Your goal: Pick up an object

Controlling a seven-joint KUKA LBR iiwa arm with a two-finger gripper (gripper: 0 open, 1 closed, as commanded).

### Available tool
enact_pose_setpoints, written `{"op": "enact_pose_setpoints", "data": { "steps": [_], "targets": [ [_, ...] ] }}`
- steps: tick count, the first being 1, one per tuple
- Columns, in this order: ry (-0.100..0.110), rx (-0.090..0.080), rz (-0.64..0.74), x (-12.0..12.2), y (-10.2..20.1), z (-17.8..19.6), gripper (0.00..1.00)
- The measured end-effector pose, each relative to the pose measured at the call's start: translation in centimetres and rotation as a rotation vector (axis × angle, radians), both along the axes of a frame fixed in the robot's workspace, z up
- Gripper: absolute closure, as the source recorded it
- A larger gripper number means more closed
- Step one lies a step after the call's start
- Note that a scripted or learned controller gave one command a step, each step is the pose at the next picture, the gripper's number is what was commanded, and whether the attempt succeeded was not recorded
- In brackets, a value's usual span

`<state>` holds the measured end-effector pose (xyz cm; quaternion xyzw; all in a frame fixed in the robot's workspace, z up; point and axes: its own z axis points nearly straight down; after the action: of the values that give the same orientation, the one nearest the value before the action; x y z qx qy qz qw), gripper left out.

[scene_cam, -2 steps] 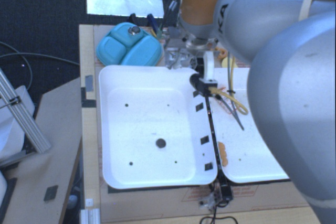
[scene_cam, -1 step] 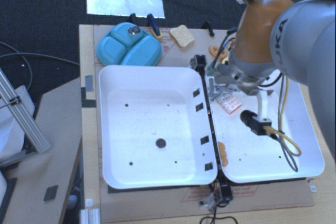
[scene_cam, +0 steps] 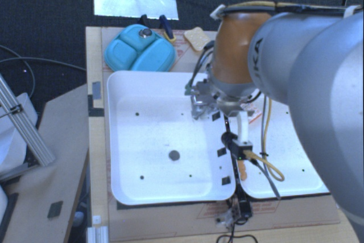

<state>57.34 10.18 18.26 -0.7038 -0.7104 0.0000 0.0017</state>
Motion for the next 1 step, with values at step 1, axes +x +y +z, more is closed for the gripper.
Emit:
{"op": "enact_pose_setpoints", "data": {
  "steps": [1],
  "targets": [
    [0.001, -0.001, -0.002, -4.37, 5.24, -3.96, 1.0]
  ]
}}
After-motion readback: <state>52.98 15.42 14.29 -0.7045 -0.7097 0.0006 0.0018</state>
